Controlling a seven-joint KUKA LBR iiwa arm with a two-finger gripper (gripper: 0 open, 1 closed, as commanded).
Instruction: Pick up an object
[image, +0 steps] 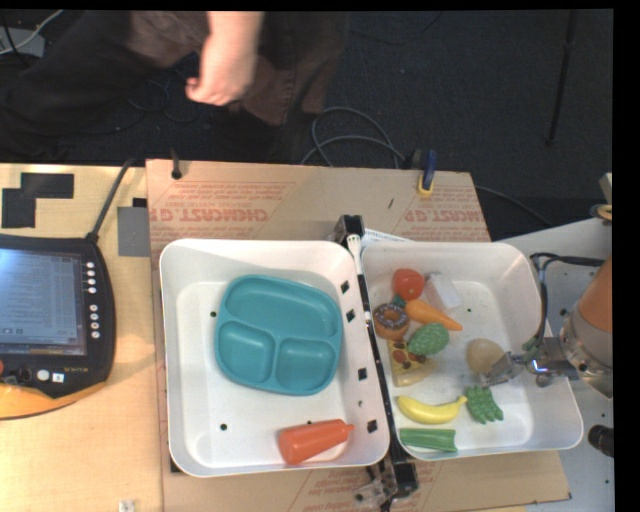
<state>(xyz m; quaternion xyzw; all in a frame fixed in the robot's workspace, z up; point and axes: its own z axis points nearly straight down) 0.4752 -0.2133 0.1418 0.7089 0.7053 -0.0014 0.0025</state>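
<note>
1. Bench (60, 450): 2 white bins; left bin (190, 290) holds a teal tray (280, 335) and a carrot (315, 441).
2. Right bin (520, 270): toys are crowded around a tan potato (485, 354).
3. Risk: neighbours may be nudged; a grasp may slip.
4. Gripper (512, 366): reached low from the right, beside the potato; grip state cannot be told.

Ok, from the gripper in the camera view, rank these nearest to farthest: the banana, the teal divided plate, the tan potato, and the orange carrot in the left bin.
1. Tan potato, right bin, just left of the gripper.
2. Banana, near front of the right bin.
3. Orange carrot, front of the left bin.
4. Teal divided plate, middle of the left bin.
</note>
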